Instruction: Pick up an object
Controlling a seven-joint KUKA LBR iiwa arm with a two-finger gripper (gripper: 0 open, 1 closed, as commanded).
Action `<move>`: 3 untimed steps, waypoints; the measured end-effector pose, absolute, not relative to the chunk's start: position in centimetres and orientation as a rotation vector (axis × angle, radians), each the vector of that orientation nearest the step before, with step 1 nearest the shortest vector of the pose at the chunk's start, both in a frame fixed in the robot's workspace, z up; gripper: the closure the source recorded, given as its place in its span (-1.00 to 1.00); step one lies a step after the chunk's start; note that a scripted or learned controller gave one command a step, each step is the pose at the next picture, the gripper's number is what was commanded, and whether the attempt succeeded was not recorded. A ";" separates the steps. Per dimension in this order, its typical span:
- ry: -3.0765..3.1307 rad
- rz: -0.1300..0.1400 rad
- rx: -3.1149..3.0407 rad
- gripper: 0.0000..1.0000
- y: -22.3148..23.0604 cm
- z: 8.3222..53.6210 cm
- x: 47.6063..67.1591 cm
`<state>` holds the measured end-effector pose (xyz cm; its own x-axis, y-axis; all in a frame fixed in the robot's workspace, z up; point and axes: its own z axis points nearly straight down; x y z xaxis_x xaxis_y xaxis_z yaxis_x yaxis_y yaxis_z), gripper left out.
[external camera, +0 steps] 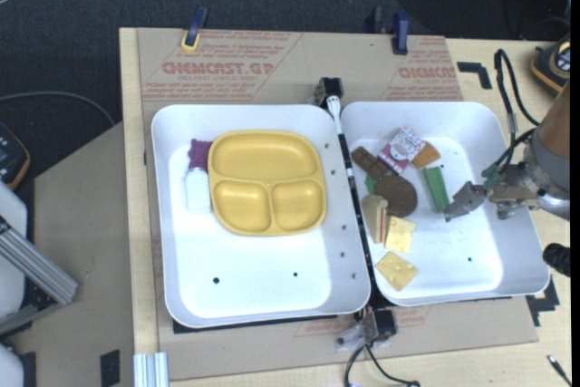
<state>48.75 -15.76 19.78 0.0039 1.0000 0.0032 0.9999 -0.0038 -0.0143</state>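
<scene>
From my console the biggest thing on the bench is the left bin (181,267), which carries a yellow divided plate (267,181) with a white bottle (197,190) and a purple piece (199,152) tucked against its far-left edge. The right bin (480,272) holds the small clutter I would pick from: a brown patty (396,193) near the middle, a green bar (436,188) standing just beside it, a cheese-yellow slice (397,269) lying flat nearest the front rim, and a pink-and-white packet (403,147) at the back. The gripper (464,201) hangs over the right bin just to the right of the green bar, and I see nothing between its fingers; I cannot tell how far they are spread. I judge these to be light toy foods, stiff and rather slick. The green bar looks the best candidate, narrow enough to pinch across its short sides; the flat slice would likely slip.
</scene>
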 end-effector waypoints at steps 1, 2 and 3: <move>-2.221 0.000 -2.221 -1.00 -15.7 20.4 49.1; -2.216 0.004 -2.216 -1.00 -15.0 15.7 48.4; -2.217 0.003 -2.218 -1.00 -15.2 9.5 48.8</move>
